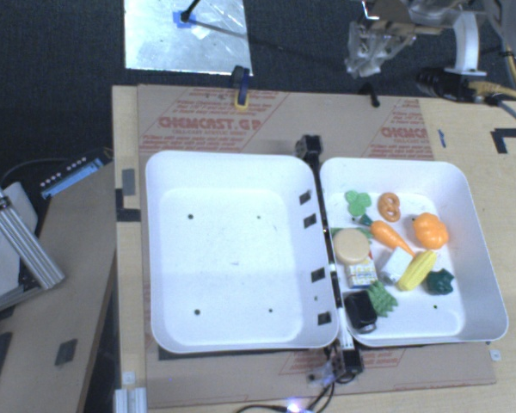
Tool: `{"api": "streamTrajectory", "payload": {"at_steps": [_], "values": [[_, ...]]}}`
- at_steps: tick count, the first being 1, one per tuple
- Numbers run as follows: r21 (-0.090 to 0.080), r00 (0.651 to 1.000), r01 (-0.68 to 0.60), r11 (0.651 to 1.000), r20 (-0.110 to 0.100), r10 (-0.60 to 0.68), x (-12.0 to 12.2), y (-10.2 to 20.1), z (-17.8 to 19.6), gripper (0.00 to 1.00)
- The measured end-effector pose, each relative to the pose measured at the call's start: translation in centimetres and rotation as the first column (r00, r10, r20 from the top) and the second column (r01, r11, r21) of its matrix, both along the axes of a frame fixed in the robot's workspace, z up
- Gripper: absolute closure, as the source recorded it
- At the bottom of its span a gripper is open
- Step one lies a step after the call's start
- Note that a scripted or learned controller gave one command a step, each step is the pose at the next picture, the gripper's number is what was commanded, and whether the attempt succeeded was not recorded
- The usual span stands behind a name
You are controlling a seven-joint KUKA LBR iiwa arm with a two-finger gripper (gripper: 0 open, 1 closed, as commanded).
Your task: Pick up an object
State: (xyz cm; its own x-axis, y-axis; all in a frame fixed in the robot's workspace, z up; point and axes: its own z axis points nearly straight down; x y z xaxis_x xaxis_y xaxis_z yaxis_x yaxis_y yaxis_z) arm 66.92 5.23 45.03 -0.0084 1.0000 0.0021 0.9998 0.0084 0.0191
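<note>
a: how is the bench laid out?

b: two shallow white bins are set side by side on a brown sheet printed with red lettering. the left bin (228,252) is joined to the right bin (473,256) by a row of black clips along the shared wall. a tan bench top (69,256) is seen around the sheet, and dark carpet (52,58) lies beyond it. a shiny square plate (187,24) is laid on the carpet at the upper left, and a slanted metal rail (17,239) is seen at the left edge.

a: where are the things to be picked?

b: all are gathered in the right bin: a jar with a tan lid (353,252), a carrot (390,234), a pretzel (389,205), an orange pepper (429,230), a corn cob (417,269), a black object (360,310) near the front wall, and green pieces scattered among them.

a: and the gripper?

b: the gripper (363,61) is held high above the far edge of the bench, well apart from the bins. nothing is seen between its fingers; whether they are spread or pressed together cannot be told.
</note>
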Motion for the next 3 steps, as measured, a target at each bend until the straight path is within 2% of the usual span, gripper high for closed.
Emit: {"api": "streamTrajectory", "payload": {"at_steps": [1, 2, 3], "values": [[-0.001, 1.000, 0.002, 1.000, -0.008, -0.002, -0.1, 1.3, 9.0, 1.00], [-0.002, 1.000, 0.002, 1.000, -0.025, -0.002, -6.4, 3.7, 3.1, 1.00], [-0.003, 1.000, 0.009, 1.000, -0.009, -0.009, -1.5, 0.1, 8.8, 1.00]]}}
